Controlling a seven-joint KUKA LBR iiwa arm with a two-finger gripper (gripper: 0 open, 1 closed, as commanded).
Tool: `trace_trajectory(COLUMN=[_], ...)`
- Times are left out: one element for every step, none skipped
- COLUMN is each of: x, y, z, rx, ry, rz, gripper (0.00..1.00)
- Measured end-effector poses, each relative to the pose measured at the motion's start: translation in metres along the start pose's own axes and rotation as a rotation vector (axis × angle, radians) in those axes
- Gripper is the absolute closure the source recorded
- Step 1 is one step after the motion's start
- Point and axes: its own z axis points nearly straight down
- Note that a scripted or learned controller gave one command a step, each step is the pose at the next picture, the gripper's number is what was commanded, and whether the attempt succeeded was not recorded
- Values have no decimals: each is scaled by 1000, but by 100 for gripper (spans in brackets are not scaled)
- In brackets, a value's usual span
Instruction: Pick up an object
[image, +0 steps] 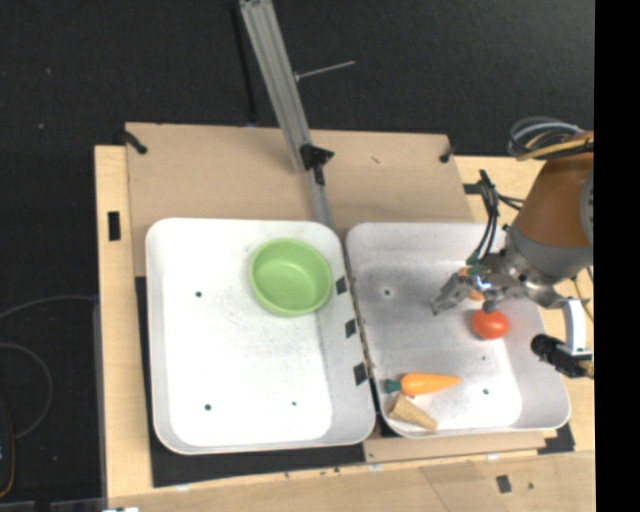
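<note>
Red tomato-like object (490, 324), right bin (400, 260), just below and right of the gripper (462, 291). Gripper fingers spread, holding nothing, tips pointing left of the object. Carrot (430, 382) and tan wedge (412, 412) lie nearer the front rim. Wrist shadows the object's upper edge.

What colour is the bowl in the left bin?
The bowl is light green, seen plainly in the camera view.
</note>
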Motion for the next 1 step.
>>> trace_trajectory(x=[-1], y=[2], z=[-14], rx=[-8], ry=[0], rz=[4], gripper=[100])
